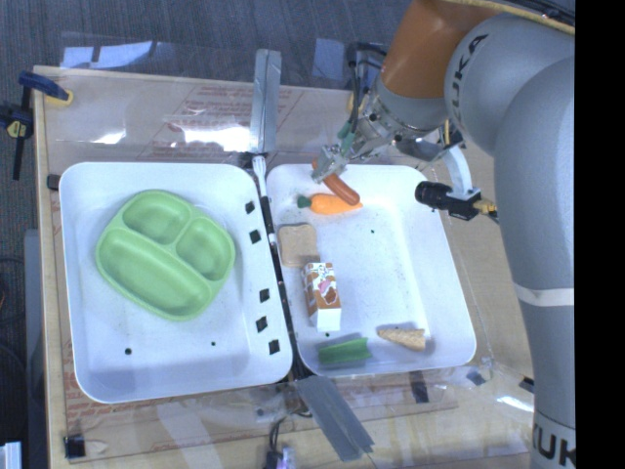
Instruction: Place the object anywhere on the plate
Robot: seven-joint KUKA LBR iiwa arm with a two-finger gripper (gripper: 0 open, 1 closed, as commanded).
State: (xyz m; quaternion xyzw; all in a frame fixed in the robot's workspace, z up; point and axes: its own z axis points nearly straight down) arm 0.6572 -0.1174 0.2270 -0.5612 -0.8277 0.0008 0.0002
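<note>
A light green divided plate (166, 252) lies in the left bin (78, 360). In the right bin (430, 262), an orange carrot (332, 204) with a green top rests near the far wall. A reddish sausage-like piece (343, 188) lies tilted just above it. My gripper (330, 162) hangs over the far left corner of the right bin, right at the upper end of the reddish piece. Whether it grips that piece is unclear from this angle.
The right bin also holds a tan bread slice (296, 244), a small printed carton (322, 295), a green cucumber-like piece (342, 351) and a crusty wedge (402, 337). A divider with black clips (266, 291) separates the bins. The arm's grey body fills the right side.
</note>
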